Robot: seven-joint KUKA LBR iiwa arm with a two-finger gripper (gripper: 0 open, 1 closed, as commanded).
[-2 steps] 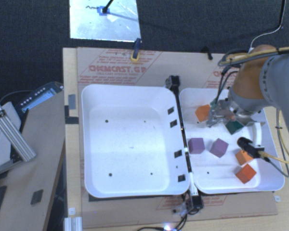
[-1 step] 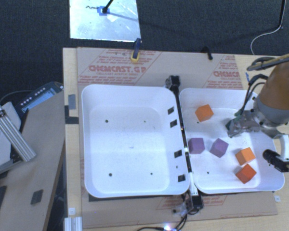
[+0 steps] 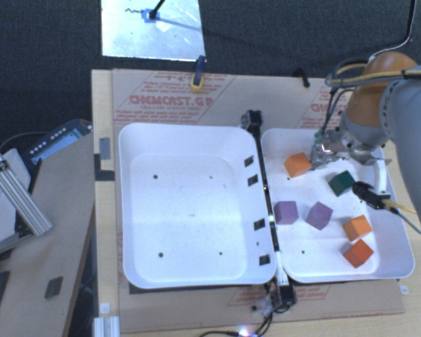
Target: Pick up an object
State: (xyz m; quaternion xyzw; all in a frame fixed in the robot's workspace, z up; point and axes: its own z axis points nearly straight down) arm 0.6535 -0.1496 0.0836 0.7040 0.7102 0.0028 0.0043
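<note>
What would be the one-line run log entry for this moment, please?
stage: approach | gripper: low in right bin, beside orange block | held: nothing seen | left bin: untouched

bins (image 3: 189, 135): white | blocks: orange (image 3: 297, 165), green (image 3: 342, 182), purple (image 3: 286, 212) | arm (image 3: 407, 111): grey, orange band

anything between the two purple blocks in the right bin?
No. In the camera view, the left purple block and the right purple block sit side by side with just a narrow strip of bare white floor of the right bin between them.
</note>
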